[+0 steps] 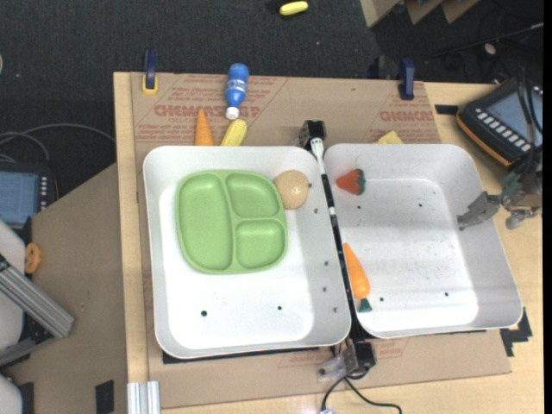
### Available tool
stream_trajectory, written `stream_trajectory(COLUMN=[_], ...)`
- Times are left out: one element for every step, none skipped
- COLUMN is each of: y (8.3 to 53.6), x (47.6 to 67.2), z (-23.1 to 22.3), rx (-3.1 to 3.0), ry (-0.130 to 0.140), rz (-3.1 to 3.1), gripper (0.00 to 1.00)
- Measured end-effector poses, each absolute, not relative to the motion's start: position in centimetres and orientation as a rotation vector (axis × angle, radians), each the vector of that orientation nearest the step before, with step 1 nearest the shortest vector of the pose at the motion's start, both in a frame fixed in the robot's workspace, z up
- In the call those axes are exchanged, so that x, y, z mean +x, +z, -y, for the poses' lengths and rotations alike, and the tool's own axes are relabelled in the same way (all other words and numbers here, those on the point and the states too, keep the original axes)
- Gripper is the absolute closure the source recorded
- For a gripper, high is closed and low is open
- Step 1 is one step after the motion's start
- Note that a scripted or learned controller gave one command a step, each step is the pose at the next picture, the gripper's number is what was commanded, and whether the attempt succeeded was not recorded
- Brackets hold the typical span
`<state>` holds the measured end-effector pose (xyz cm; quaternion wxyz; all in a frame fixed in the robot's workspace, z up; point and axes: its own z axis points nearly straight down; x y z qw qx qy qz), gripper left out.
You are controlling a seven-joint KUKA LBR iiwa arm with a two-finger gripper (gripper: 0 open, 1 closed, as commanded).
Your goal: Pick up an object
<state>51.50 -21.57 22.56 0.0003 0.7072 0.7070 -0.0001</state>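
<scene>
Over on the left, a white bin (pixel 172 309) holds a green divided plate (pixel 231 221), and a tan ball (pixel 292 188) sits touching the plate's rim at its two o'clock. Above that bin, at twelve o'clock on the table (pixel 285 102), lie a small carrot (pixel 203 129), a yellow corn piece (pixel 235 132) and a blue-capped bottle (pixel 235 90). Next comes the right bin (pixel 448 304): a strawberry (pixel 349 181) near its eleven o'clock corner, an orange carrot (pixel 354 272) leaning along its left wall toward seven o'clock. At three o'clock, the claw (pixel 493 212) hangs over the bin's right rim, well apart from both; I cannot tell whether its fingers are apart or together.
</scene>
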Motion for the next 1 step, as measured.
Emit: stream_trajectory(y=[20.45], x=[54.2], z=[14.07], rx=[2.218], ry=[0.0], rz=[-2.232], gripper=[0.0])
